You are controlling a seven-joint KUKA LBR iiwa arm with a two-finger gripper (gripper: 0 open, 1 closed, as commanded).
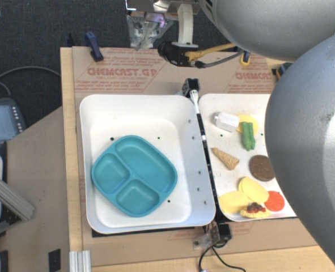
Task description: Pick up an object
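My gripper [142, 37] hangs high at the top of the camera view, above the bench's far edge and behind the left bin [93, 112]. Nothing shows between its fingers. The right bin [208, 103] holds several toy foods: a white block [225, 121], a green piece [247, 135] lying on a yellow piece [247, 119], a tan cone [225, 158], a brown disc [262, 167], yellow slices [244, 195], a red disc [275, 201] and a small pastry [254, 209]. A teal divided plate [134, 175] lies in the left bin.
The grey arm covers the upper right and hides part of the right bin. A blue clip [93, 45] sits on the brown board [122, 67] behind the left bin. A black divider [201, 135] runs between the bins.
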